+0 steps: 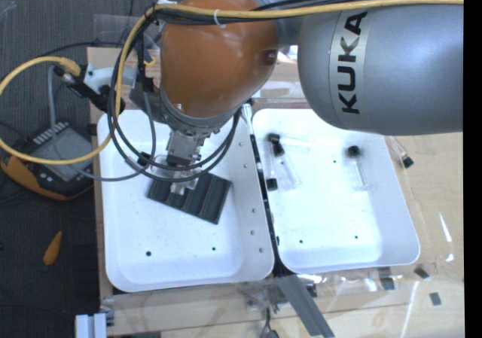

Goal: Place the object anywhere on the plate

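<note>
Dark ribbed block (190, 195) lies flat on the left bin (135, 254) floor, near the middle, long axis slanting from upper left to lower right. Gripper (181, 175) sits directly over its upper-left part, at or on the top face; wrist blocks the contact. Gripper state: cannot tell. No plate identifiable from here. Right bin (392, 242) has small clear pieces and a black knob (352, 151).

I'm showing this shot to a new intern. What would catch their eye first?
The big grey KUKA arm with its orange band dominates the top, reaching in from the right. Below it, the gripper sits over a dark ribbed block in the left white bin.
</note>
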`<act>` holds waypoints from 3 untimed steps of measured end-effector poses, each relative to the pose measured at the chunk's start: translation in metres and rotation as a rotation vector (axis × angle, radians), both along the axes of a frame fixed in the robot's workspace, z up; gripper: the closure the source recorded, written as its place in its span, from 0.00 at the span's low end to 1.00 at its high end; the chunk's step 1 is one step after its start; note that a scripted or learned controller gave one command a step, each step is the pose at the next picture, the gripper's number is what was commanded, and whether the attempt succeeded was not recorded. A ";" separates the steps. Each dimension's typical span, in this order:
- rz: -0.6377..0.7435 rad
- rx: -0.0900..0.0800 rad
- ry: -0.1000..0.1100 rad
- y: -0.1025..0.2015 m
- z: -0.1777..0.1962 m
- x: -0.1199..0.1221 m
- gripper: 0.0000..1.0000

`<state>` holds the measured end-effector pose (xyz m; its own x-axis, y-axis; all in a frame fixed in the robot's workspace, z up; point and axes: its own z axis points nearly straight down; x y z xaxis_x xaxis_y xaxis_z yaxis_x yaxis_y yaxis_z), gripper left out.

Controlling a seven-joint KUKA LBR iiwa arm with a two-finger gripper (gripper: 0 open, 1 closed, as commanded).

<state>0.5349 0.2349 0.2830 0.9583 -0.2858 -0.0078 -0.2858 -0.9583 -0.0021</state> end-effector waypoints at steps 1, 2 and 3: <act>0.004 -0.002 0.001 -0.001 -0.063 -0.040 1.00; 0.080 0.001 -0.003 0.000 0.020 -0.046 1.00; -0.339 0.000 -0.002 -0.001 0.058 0.015 1.00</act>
